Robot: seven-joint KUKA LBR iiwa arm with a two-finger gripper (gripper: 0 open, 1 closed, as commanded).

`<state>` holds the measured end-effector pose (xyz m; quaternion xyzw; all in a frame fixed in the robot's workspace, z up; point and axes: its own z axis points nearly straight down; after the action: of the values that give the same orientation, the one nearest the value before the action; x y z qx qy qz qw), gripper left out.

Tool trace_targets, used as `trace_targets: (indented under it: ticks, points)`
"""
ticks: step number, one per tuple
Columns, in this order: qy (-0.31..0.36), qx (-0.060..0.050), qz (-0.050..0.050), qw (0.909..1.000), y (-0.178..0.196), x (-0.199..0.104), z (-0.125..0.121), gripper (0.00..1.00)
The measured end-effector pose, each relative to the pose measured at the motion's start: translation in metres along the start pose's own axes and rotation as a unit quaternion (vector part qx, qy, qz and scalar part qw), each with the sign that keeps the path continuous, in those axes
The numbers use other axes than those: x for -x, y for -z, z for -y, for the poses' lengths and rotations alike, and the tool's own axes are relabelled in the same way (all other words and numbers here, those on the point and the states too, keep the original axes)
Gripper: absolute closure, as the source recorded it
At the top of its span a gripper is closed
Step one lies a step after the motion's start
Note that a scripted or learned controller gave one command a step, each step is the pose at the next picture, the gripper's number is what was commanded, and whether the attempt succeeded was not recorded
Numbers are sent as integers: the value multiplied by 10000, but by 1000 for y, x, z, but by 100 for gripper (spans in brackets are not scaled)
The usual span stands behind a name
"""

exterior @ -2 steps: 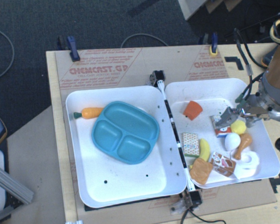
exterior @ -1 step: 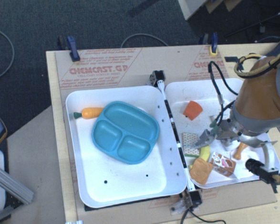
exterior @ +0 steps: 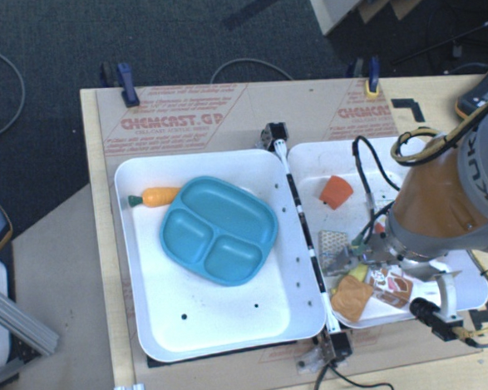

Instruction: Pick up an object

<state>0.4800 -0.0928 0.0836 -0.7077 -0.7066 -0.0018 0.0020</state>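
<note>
Camera view, fixed above the tabletop [exterior: 180, 119], looks down on two white bins side by side. Left bin [exterior: 152, 305] holds a blue divided plate [exterior: 220, 229] near its middle and a toy carrot [exterior: 154, 197] touching the plate's upper left edge. Right bin [exterior: 308, 165] holds an orange block [exterior: 336, 192] toward its far side, well apart from a cluster at the near side: a grey mesh piece [exterior: 333, 244], a small yellow item [exterior: 359, 272], a tan wedge [exterior: 352, 297] and a red-and-white packet [exterior: 391, 287], all close together or overlapping.

Arm [exterior: 444, 193] reaches in from the right and stands over the right bin, wrist low above the cluster. Tool [exterior: 373, 252] sits at that cluster, largely hidden under the wrist; whether it is apart, together or clamped on anything cannot be told. No object is seen between its parts.

Assessment: approach to the right bin appears done, with the tool down among the near-side items, the likeliest candidates for the pick. Every object rests in a bin; none is seen lifted. Grasp and lift remain outstanding as far as this view shows. Crowding of the cluster raises the risk of a slipped or double pick.
</note>
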Motion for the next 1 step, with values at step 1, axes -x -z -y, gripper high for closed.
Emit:
trace_targets:
  ticks: [1]
  points:
    - [5, 63, 30, 10000, 15, 1, -3, 100]
